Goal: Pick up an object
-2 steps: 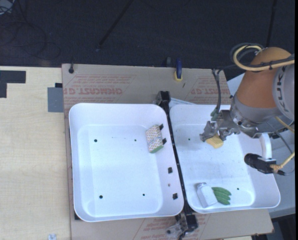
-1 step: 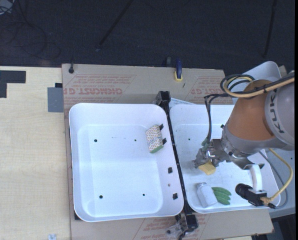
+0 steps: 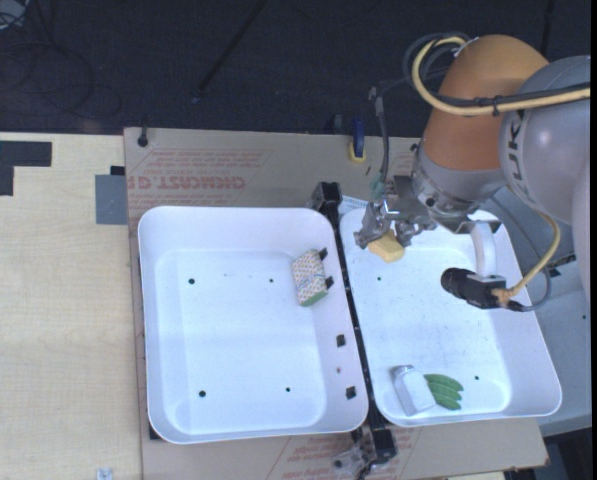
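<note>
Tool point(image 3: 385, 230) at the yellow block point(image 3: 388, 251), far inner corner of the right bin point(image 3: 428, 338).
I cannot tell whether the tool is apart or clamped. The block sits just under it near the bin's wall, so I'd lift straight and slowly.

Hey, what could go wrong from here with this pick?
1. The yellow object sits right at the tip of the gripper. I cannot tell whether it is gripped, so it may slip or get left behind on the lift.
2. Both are close to the far left corner of the right bin, so the gripper could bump the wall or push the object against it.
</note>
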Tool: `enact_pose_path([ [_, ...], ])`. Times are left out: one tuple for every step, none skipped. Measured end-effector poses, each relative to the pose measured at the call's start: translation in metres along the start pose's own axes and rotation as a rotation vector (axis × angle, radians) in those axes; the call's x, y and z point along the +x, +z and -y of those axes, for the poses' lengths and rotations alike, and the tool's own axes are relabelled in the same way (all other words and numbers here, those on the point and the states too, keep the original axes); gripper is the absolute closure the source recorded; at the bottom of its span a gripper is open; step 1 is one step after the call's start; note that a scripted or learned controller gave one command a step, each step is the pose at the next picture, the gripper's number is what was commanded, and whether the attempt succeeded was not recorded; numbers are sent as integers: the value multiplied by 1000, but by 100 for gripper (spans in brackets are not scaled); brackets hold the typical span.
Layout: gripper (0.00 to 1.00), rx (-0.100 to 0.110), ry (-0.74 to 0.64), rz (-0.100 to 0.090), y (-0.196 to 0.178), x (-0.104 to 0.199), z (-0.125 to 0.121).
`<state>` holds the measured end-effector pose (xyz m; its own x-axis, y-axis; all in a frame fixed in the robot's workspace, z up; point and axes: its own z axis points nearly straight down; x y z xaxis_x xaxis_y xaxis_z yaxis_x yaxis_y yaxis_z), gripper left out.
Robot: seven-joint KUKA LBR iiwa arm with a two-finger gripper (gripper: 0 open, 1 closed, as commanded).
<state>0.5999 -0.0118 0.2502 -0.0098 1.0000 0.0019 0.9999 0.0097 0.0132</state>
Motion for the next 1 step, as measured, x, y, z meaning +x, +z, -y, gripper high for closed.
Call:
enact_pose_path([
  [100,23,6,0,38,37,45],
])
